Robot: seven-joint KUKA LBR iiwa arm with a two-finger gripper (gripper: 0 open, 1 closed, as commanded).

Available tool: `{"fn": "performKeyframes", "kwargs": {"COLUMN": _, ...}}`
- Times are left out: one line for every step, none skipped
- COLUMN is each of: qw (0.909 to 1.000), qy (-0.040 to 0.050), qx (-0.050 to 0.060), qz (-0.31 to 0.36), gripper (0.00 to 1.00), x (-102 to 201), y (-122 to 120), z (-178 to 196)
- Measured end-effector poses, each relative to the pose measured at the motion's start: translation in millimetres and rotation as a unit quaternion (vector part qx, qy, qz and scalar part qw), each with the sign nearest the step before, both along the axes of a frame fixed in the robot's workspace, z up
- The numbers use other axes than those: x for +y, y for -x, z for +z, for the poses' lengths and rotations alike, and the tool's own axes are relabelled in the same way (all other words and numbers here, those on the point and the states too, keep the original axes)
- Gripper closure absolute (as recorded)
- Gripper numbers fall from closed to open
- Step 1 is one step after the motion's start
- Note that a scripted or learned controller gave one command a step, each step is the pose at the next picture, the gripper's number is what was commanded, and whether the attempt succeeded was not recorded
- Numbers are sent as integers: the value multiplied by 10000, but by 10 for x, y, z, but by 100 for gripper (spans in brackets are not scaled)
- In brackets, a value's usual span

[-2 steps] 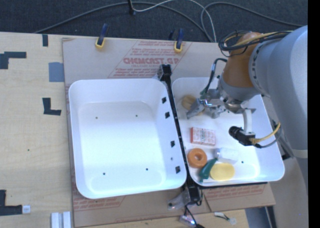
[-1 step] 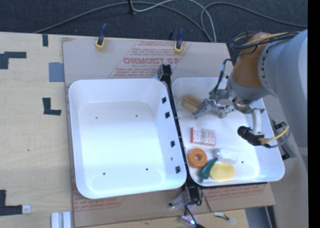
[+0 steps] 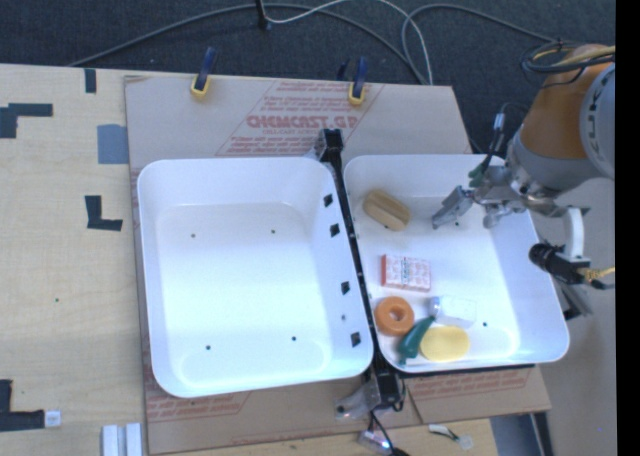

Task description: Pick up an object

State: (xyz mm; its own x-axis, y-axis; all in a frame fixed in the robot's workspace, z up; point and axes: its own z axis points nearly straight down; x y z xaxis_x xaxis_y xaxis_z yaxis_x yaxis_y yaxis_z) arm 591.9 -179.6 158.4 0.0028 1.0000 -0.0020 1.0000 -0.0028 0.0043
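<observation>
Gripper (image 3: 452, 209) over the right bin's (image 3: 520, 274) far side, fingers apart and holding nothing.
A tan block (image 3: 386, 210) lies just left of it; card (image 3: 405, 271), orange ring (image 3: 394, 315) and yellow piece (image 3: 445, 344) lie nearer.

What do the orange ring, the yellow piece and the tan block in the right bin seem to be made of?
Orange ring: probably matte rubber or soft plastic, with even colour and no glare. Yellow piece: likely smooth plastic or foam, uniformly coloured with rounded edges. Tan block: looks like wood or sponge, dull and faintly streaked; the view leaves it open.
</observation>
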Motion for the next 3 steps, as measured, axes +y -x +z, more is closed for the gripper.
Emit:
{"fn": "performKeyframes", "kwargs": {"qw": 10000, "qy": -9, "qx": 19, "qz": 13, "gripper": 0, "x": 130, "y": 366, "z": 125}}
{"fn": "performKeyframes", "kwargs": {"qw": 9996, "qy": -15, "qx": 48, "qz": 288, "gripper": 0, "x": 145, "y": 860, "z": -301}}
{"fn": "performKeyframes", "kwargs": {"qw": 9995, "qy": -14, "qx": 17, "qz": -323, "gripper": 0, "x": 809, "y": 769, "z": -8}}
